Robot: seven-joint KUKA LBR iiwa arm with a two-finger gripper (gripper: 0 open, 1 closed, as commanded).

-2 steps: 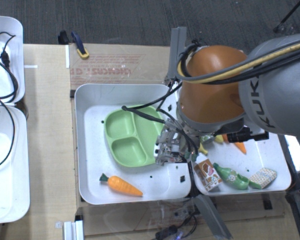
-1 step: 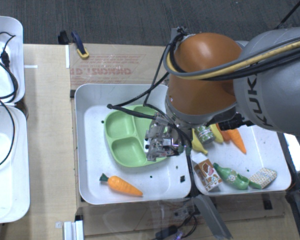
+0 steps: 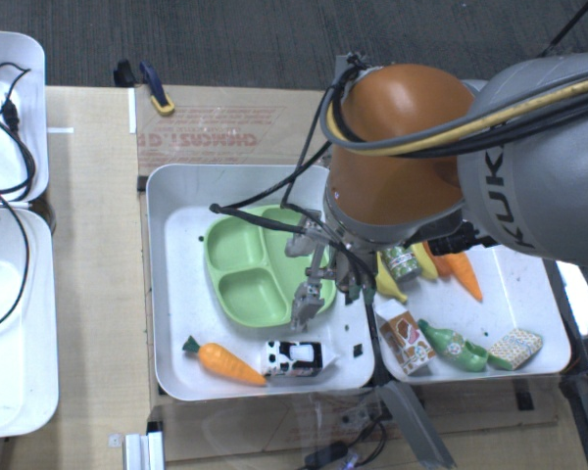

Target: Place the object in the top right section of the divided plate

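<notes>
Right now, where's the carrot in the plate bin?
The carrot lies at the near-left corner of the left bin, below the green divided plate, with the black-and-white cow toy just right of it.

Dark grey carpeted floor [image 3: 176,13] across top of view. Light wooden bench [image 3: 98,262] below it, flat cardboard sheet [image 3: 216,130] with red print lying on bench top. White basin-like fixtures [image 3: 15,292] with black cables [image 3: 5,155] at left edge. Even, diffuse lighting.
</notes>
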